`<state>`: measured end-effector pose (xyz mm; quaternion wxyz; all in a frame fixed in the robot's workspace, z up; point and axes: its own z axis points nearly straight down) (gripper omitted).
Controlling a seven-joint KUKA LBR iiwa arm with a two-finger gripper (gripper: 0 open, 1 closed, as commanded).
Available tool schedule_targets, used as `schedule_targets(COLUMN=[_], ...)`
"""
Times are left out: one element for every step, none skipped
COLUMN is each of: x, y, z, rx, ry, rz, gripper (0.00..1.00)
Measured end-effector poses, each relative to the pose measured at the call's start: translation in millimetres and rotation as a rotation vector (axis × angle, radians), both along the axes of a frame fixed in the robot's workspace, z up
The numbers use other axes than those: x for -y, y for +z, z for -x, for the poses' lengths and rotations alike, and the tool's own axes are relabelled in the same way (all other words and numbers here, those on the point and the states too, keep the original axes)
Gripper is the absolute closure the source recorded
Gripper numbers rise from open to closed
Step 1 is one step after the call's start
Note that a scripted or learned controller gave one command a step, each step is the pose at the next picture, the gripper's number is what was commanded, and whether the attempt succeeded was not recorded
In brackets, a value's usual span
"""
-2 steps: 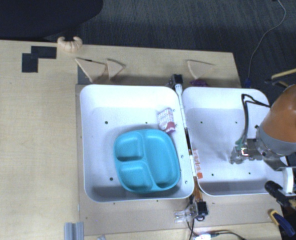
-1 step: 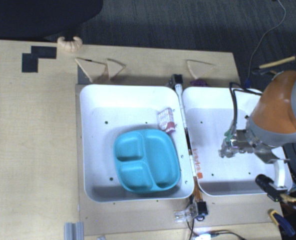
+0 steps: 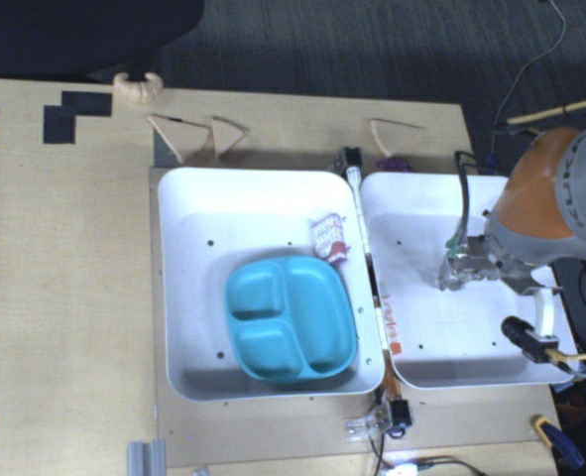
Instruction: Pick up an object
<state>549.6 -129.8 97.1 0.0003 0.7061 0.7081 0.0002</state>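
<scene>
A light blue divided plate (image 3: 291, 317) lies in the left bin (image 3: 188, 216), toward its front. A small white and red packet (image 3: 330, 238) rests just behind the plate, near the bin's right wall. My gripper (image 3: 454, 271) hangs over the right bin (image 3: 411, 206), close to its middle right, with the grey arm and orange band (image 3: 530, 196) behind it. Nothing shows between the gripper and the bin floor.
The two white bins sit side by side in a wooden bench (image 3: 64, 296), split by a thin divider (image 3: 367, 266). A small red strip (image 3: 392, 330) lies by the right bin's left wall. Cables and a clip (image 3: 392, 416) sit at the front edge.
</scene>
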Motion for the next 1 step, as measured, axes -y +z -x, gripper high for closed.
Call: schedule_targets(x=[35.5], y=[10.8], z=[51.8], rx=[0.001], ry=[-0.001], rz=[0.001], gripper=[1.00])
